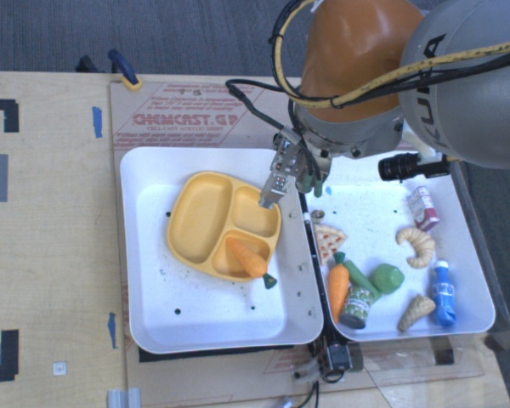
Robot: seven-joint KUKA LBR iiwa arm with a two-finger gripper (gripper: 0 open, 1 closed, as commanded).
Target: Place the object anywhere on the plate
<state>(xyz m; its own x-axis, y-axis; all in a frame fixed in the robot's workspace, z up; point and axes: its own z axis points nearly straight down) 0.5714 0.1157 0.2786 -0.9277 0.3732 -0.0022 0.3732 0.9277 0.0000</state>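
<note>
A yellow divided plate [206, 221] lies in the left white bin [153, 304]. An orange toy carrot [248, 257] with a green tip rests in the plate's lower right compartment, its tip hanging over the rim. My gripper [291, 187] hangs above the plate's right edge and the wall between the two bins. It is open, with nothing between its fingers. One finger [274, 185] is over the plate's upper right compartment, well above the carrot.
The right bin [476, 313] holds a pizza slice [327, 243], a second carrot [337, 287], a green pepper [388, 277], a small jar [355, 307], a croissant [418, 245], a blue bottle [443, 291] and a red-labelled can [422, 206]. The arm's bulk covers that bin's upper left.
</note>
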